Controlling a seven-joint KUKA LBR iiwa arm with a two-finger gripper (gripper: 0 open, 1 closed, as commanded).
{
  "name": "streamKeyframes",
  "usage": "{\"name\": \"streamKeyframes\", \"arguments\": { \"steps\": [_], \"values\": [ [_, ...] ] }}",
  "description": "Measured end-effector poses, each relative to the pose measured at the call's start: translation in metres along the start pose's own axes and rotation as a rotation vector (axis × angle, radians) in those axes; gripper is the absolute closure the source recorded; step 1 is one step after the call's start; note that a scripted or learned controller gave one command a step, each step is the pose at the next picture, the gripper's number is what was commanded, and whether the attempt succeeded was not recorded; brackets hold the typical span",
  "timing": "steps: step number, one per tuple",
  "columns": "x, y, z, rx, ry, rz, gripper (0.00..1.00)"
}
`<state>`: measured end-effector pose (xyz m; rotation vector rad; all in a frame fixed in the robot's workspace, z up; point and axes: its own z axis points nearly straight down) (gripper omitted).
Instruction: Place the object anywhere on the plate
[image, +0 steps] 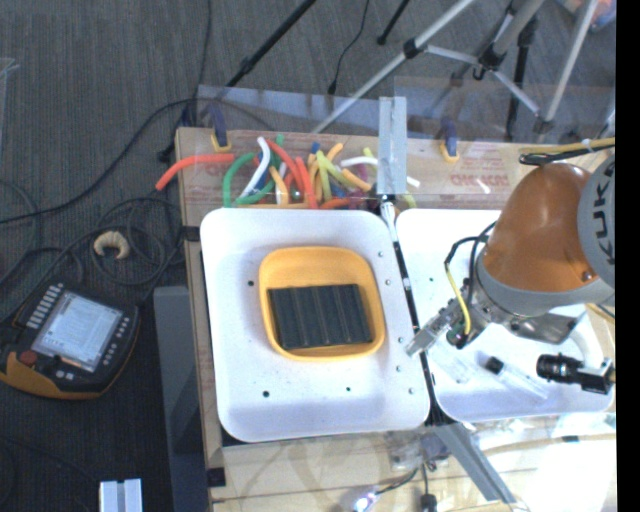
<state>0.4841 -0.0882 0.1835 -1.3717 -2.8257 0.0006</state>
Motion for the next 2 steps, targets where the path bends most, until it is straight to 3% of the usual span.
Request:
{"name": "streamKeyframes", "arguments": {
  "steps": [1,2],
  "values": [
    [0.0149,0.0533,-0.0243,-0.001,-0.001,-0.161,1.00],
    [0.0149,0.0534,-0.0242,-0.002,-0.001,-0.161,0.00]
  ]
}}
